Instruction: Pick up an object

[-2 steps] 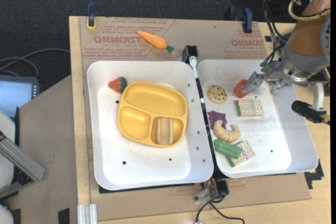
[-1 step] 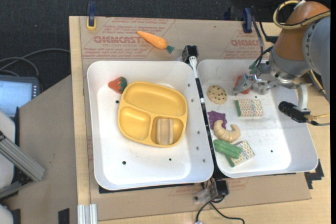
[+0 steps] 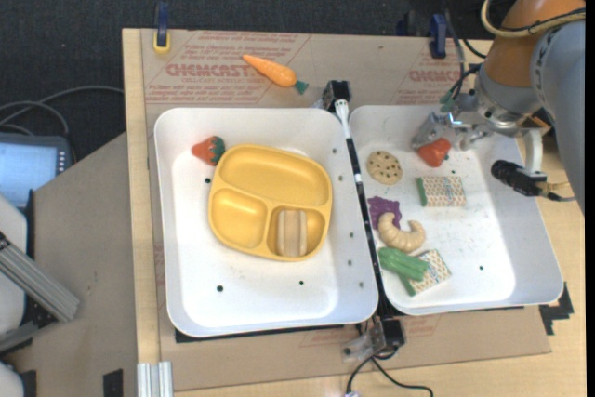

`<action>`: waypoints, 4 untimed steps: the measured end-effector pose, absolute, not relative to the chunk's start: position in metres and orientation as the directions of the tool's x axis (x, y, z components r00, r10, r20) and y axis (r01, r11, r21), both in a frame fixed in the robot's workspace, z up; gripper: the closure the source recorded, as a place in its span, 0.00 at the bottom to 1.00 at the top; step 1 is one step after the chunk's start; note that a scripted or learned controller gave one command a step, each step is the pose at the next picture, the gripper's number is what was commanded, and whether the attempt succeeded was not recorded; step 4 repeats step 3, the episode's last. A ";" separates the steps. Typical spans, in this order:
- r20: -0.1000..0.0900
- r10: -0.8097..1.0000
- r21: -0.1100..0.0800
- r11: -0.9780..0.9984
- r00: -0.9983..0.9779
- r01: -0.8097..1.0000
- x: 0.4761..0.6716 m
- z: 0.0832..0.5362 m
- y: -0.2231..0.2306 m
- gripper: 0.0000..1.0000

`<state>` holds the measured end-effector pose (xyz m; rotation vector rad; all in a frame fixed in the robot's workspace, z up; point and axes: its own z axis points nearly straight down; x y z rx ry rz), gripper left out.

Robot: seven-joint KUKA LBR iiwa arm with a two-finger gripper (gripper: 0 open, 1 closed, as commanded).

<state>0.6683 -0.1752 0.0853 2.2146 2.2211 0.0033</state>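
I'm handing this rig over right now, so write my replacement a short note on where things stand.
Gripper: at the far end of the right bin, right over a small red item; grasp can't be confirmed.
Right bin also holds a cookie, purple piece, croissant, green piece and two patterned blocks.
Left bin: yellow tray, strawberry. Carrot lies on the board.
Done: nothing visibly lifted. Left: pick and lift.

Grey arm [image 3: 558, 60], orange band, yellow cable loop, seemingly metallic tool [image 3: 453, 127].
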 end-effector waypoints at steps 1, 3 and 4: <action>-0.003 1.000 0.006 0.003 -0.003 1.000 0.668 0.096 -0.175 1.00; 0.001 1.000 0.003 0.004 -0.004 1.000 0.614 0.189 -0.035 1.00; 0.001 1.000 0.003 0.004 -0.004 1.000 0.614 0.189 -0.035 1.00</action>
